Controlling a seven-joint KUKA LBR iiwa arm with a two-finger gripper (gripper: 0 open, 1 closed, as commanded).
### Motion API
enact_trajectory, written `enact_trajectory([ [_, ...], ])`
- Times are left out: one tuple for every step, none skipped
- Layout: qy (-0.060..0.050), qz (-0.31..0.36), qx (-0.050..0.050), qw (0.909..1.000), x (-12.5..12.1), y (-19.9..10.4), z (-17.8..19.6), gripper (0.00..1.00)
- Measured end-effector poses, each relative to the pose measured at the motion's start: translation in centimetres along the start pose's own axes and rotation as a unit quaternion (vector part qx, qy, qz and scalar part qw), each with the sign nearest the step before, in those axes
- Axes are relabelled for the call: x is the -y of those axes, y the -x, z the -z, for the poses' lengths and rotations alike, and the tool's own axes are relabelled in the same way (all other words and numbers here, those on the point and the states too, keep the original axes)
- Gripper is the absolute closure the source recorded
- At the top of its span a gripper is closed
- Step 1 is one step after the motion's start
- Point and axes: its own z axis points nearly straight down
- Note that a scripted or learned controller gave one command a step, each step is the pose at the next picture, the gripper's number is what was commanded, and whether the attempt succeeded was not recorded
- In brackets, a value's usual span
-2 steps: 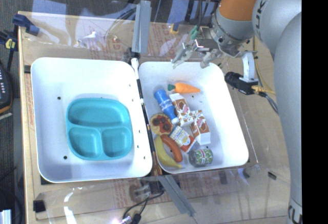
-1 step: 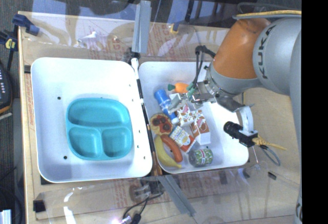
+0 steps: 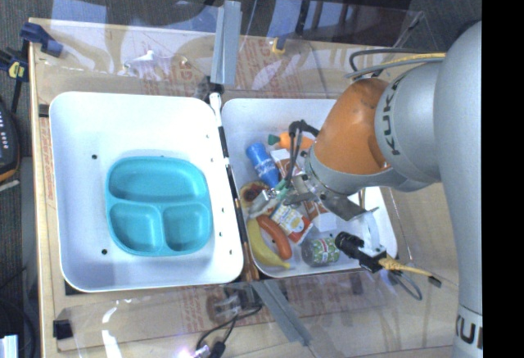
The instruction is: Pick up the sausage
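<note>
Lying low: the sausage (image 3: 275,237) rests near the front of the right bin (image 3: 385,243), touching a banana (image 3: 262,250).
Claw: the gripper (image 3: 288,194) hangs just above it; open or shut, cannot tell.
Left bin (image 3: 74,184): holds a blue tray (image 3: 159,206).

Glossy orange band (image 3: 354,133) on smooth grey arm (image 3: 442,119); both white bins (image 3: 74,184) and turquoise tray (image 3: 160,205) look smooth plastic.
</note>
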Motion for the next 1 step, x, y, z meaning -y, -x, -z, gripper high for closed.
enact_trajectory([
  [0.012,-0.103,0.004,0.9946,3.08,0.4,-2.16,0.0],
])
